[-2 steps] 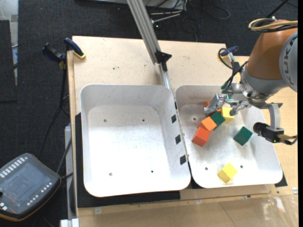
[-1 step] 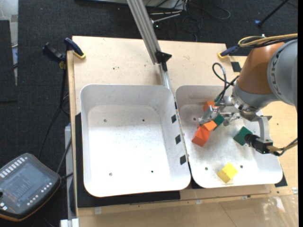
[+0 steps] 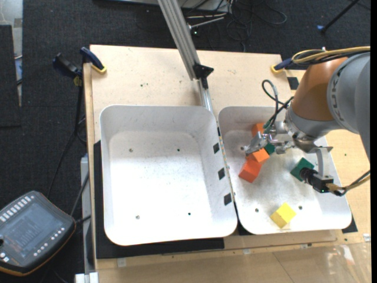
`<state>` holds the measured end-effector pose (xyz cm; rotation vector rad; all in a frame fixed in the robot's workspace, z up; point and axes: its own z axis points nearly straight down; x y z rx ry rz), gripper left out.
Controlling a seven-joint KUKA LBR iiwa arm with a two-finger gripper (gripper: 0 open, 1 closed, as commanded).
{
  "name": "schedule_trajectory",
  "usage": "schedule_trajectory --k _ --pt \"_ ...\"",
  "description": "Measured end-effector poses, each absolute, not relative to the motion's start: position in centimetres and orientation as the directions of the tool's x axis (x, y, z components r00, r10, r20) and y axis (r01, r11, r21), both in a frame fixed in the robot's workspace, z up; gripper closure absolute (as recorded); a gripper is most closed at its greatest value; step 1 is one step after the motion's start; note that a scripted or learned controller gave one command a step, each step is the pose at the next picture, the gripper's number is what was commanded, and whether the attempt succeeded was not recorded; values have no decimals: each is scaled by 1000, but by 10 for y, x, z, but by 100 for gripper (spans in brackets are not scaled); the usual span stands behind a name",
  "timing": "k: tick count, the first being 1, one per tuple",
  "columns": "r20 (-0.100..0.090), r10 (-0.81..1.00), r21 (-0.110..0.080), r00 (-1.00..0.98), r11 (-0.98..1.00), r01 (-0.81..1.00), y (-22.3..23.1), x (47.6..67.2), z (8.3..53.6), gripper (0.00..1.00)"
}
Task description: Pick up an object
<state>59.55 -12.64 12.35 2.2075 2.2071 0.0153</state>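
Observation:
In the right bin (image 3: 330, 220), my gripper (image 3: 259, 148) hangs low over its left-middle part. An orange block (image 3: 251, 170) lies tilted just below and left of the gripper, and its upper end reaches under the gripper. A second orange block (image 3: 259, 129) shows just behind the gripper, partly hidden by it. A green block (image 3: 302, 168) sits to the right, close to the arm's cable. A yellow block (image 3: 283, 214) rests near the bin's front edge, well apart from the gripper.
The left bin (image 3: 118, 122) stands beside the right one, their rims meeting at the middle. A slanted metal pole (image 3: 179, 31) comes down to the bench behind the bins. Yellow-tipped clamps (image 3: 94, 61) sit at the bench's back corners.

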Motion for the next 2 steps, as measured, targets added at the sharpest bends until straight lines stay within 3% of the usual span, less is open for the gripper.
schedule_trajectory --k 1,2 --pt "-7 1000 20 0 0 1000 -126 595 131 100" --pt "-2 1000 7 -2 2 1000 -125 604 192 100"
